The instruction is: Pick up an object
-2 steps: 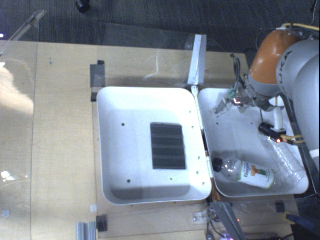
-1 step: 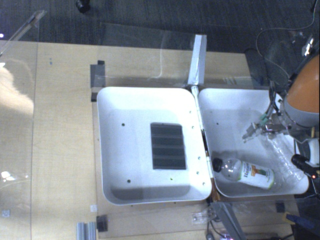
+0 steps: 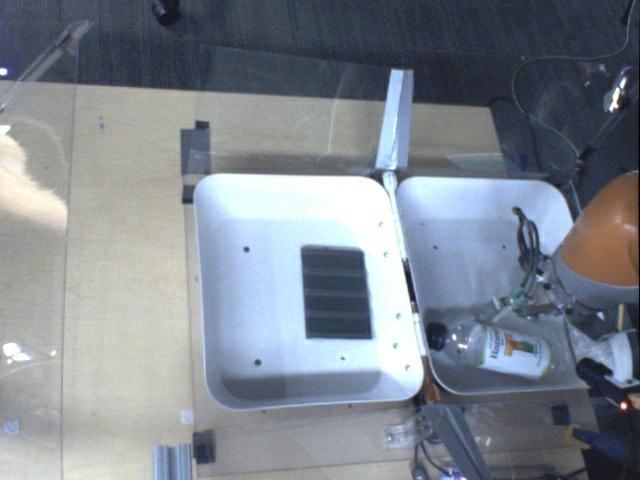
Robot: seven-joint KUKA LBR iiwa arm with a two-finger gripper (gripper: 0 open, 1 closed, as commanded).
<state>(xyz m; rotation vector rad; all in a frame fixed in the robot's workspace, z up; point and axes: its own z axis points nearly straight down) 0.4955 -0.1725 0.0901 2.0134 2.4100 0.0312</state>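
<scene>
Right bin (image 3: 470,203): one clear bottle (image 3: 492,348) with black cap, lying on its side near the front wall. End effector (image 3: 528,303) low just behind it; grip state cannot be told. Left bin (image 3: 225,268): one dark ribbed block (image 3: 337,292), centre.

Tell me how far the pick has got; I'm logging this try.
Done: the arm has reached into the right bin. In hand: its tool sits low above the bottle, close to the label end. Left: the bottle lies on its side on the bin floor near the front wall, not lifted, so the grasp and lift remain. The left bin holds a dark pad.
</scene>
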